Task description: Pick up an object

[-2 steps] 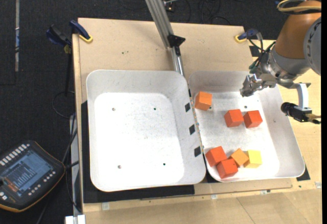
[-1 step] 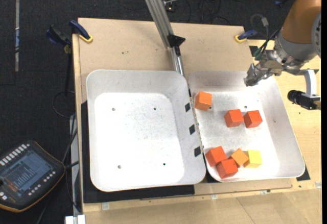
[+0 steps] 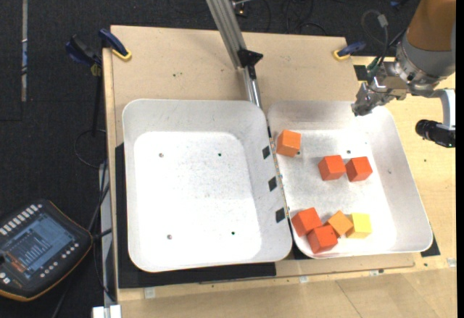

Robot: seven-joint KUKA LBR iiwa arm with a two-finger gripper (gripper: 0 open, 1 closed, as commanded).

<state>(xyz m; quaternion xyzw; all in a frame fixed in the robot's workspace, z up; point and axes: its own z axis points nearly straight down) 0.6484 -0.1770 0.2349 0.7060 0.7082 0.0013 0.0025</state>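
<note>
Gripper (image 3: 362, 107) hangs over right bin's (image 3: 406, 186) far rim, clear of blocks; jaw state: cannot tell. Nearest target: orange block (image 3: 288, 143).

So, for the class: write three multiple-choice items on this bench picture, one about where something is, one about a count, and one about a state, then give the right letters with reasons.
1. Where do the blocks lie?
A. in the left bin
B. in the right bin
C. on the bare bench

2. How many yellow blocks are there?
A. one
B. three
C. none

3. Where is the gripper?
A. above the right bin's far edge, clear of the blocks
B. pressed on the yellow block
C. over the left bin

Answers:
1 B: every block sits in the right bin, while the left bin has none.
2 A: one yellow block lies among orange and red ones.
3 A: the gripper hangs at the far rim, apart from the nearest orange block.
</note>
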